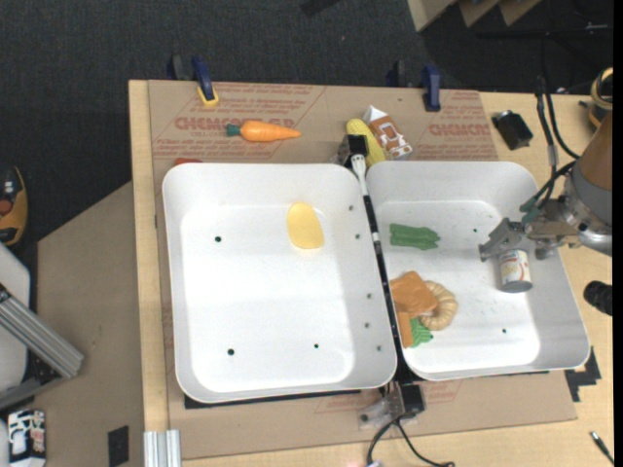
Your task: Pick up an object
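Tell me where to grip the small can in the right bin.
Grip the can across its round side wall, coming straight down from above. It looks tilted, silver top toward the gripper close beside it, so closing across the body seems safer than the rim.

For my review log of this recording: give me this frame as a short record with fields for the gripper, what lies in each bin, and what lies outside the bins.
gripper: two-finger gripper over the right white bin, just above a small silver can; grasp not visible
left white bin: pale yellow oval piece
right bin: green flat piece, can, orange and tan cluster with a green bit
outside bins, on board: orange toy carrot, yellow and orange-white items
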Tool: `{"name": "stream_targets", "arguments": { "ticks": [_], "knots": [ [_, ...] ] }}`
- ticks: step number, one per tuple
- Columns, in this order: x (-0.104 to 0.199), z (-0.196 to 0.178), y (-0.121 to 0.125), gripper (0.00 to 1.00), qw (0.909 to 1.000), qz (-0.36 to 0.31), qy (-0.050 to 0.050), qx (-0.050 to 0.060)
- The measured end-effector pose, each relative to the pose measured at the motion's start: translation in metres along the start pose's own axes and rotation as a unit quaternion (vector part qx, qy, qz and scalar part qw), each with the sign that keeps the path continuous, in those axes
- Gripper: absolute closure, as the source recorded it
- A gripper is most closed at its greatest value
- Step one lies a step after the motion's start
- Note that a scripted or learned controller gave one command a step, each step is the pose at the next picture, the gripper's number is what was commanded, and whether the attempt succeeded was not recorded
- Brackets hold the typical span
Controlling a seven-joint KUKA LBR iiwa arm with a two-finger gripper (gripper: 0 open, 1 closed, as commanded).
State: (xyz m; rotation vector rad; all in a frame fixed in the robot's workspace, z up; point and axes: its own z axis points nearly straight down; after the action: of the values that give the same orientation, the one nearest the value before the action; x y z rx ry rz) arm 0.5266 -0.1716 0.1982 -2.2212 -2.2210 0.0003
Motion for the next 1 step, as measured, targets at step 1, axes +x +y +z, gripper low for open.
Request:
{"name": "stream_targets", "arguments": {
  "ticks": [1],
  "knots": [
    [0.0623, 0.0998, 0.0245, 0.00, 1.0000, -0.003, 0.002, 0.003]
  ]
}}
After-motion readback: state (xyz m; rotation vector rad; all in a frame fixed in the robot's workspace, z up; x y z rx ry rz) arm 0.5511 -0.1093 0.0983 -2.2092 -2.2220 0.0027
